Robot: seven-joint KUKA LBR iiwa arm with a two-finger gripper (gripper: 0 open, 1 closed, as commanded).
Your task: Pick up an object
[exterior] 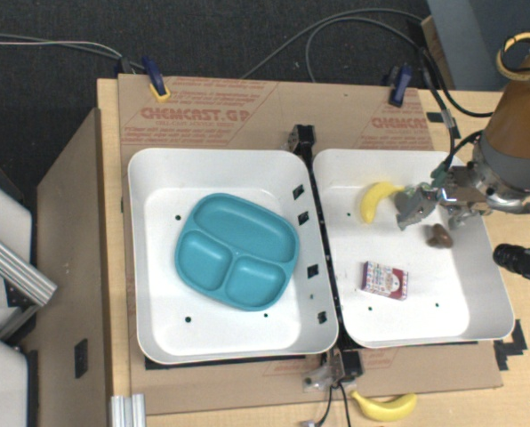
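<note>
Fingers (pixel 412 210) of the gripper (pixel 426 222) stand apart, as far as the slant lets me judge, with bare bin floor between them and nothing held; they hang low in the right bin (pixel 478 327), which suggests a descent toward a grasp. Well to the left of the fingers, across the divide, the left bin (pixel 149 310) holds one thing, a blue plate (pixel 236 250) lying flat in its middle, too broad for an easy pinch. Just left of the nearer finger lies a banana (pixel 378 200), close beside it but outside the gap, so a closing here would probably miss it. Below the fingers and a little left, a small packet (pixel 384 279) lies flat on the right bin's floor. Far below, outside both bins, a second banana (pixel 385 405) rests on the bench edge.
</note>
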